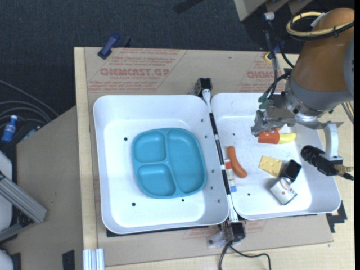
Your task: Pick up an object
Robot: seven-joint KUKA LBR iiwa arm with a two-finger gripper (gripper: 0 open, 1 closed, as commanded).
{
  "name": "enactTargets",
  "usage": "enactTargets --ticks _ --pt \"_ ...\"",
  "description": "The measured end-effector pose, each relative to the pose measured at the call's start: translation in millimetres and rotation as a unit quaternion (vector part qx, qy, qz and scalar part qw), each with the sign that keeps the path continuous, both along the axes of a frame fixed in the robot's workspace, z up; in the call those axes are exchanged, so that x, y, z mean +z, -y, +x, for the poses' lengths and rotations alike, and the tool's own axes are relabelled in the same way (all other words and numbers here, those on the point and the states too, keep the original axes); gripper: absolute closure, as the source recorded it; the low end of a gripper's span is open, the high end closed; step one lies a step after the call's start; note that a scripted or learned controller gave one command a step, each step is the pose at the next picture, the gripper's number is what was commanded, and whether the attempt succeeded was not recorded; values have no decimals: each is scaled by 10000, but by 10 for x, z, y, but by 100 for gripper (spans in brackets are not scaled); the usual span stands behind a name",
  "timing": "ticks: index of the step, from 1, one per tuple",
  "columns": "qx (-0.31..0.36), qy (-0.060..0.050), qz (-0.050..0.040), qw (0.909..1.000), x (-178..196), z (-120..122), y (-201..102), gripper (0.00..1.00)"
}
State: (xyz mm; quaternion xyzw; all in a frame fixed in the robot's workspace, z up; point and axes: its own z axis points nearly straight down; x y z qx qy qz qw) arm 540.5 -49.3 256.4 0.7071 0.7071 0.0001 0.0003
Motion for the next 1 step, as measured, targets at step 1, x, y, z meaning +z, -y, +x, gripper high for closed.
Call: enactTargets --ticks 1 --pt "-4 5 -6 10000 -51 260 438 100"
